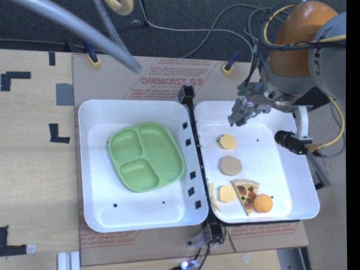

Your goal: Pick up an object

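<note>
The right bin holds several small toy foods. A yellow round piece lies near its back, with a tan round cookie just in front of it. Nearer the front are a yellow chunk, a pizza slice and an orange ball. A thin yellow strip lies along the bin's left wall. My gripper hangs over the back of the right bin, above and slightly right of the yellow round piece. Nothing shows between its fingers.
The left bin holds a green three-compartment plate. A black divider with clips runs between the two bins. A black cylindrical part of the arm juts over the right bin's right side. Cables loop behind the bins.
</note>
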### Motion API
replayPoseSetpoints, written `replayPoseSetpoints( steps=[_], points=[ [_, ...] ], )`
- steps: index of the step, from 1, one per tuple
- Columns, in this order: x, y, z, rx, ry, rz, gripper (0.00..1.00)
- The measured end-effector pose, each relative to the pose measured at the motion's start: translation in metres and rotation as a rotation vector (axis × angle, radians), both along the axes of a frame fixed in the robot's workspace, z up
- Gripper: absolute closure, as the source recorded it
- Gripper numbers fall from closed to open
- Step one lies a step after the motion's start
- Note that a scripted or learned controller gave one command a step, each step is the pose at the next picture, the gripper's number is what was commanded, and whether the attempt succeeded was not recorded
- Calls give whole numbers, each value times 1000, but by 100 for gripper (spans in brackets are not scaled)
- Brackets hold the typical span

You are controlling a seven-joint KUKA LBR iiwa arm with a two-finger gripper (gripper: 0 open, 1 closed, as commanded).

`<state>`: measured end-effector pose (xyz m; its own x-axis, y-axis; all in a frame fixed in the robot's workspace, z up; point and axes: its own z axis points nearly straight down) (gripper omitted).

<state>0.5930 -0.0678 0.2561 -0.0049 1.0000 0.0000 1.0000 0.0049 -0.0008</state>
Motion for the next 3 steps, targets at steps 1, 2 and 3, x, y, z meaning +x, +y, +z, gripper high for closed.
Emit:
replayPoseSetpoints(
  steps=[1,2,3],
  points=[
    [-19,50,1,0,1,0,100],
    [-39,103,-21,0,3,0,100],
    [-48,147,-33,0,2,0,100]
  ],
)
